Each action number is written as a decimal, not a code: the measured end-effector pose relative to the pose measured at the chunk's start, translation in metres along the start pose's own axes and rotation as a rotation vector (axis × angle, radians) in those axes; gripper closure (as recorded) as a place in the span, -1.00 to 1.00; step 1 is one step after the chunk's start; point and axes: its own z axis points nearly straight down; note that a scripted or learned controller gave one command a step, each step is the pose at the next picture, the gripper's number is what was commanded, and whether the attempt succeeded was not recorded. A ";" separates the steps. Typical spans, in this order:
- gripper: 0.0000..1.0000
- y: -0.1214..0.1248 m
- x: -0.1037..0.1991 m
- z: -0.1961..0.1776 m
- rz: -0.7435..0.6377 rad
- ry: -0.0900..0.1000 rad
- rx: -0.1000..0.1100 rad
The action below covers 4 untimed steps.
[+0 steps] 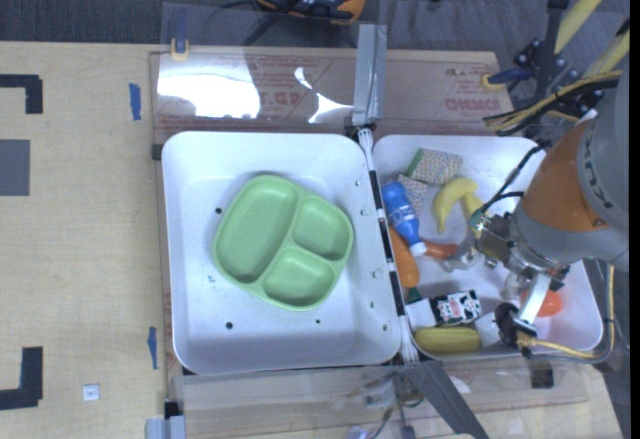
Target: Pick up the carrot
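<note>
Close against bin wall (371,163), carrot (406,265)

Grey arm (612,152) with a broad orange band (558,195) above a silvery metal wrist (520,247).

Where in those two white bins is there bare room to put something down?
The left white bin has bare floor all round the green three-part plastic plate, widest along its near and left walls. The right white bin is crowded: blue bottle, yellow banana, orange carrot.
</note>
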 end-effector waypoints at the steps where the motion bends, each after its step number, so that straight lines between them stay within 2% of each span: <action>1: -1.00 -0.048 0.064 -0.096 -0.169 -0.005 0.007; 2: -1.00 -0.066 0.063 -0.096 -0.143 -0.006 0.011; 4: -1.00 -0.073 0.077 -0.096 -0.125 -0.006 0.009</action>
